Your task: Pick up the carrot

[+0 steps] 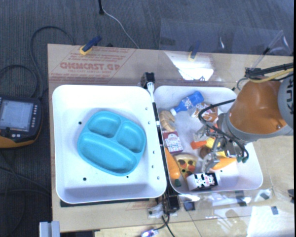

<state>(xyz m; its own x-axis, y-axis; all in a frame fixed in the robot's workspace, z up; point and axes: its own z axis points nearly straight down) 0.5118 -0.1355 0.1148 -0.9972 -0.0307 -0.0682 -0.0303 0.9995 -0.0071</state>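
Observation:
The carrot [172,167] is a long orange piece lying along the left wall of the right bin [246,181], near its front corner. My gripper [213,151] hangs low over the middle of that bin, below the orange wrist band, about a hand's width right of the carrot. Small orange pieces [226,163] lie right under and beside the gripper, partly hidden by it. Nothing can be made out in its grasp.
The right bin is crowded: a blue and white bottle [190,101], a round bun [209,114], a red-label packet [173,142], a spotted yellow item [186,163] and a white box [203,180]. A blue divided plate [112,141] lies in the left bin [64,181].

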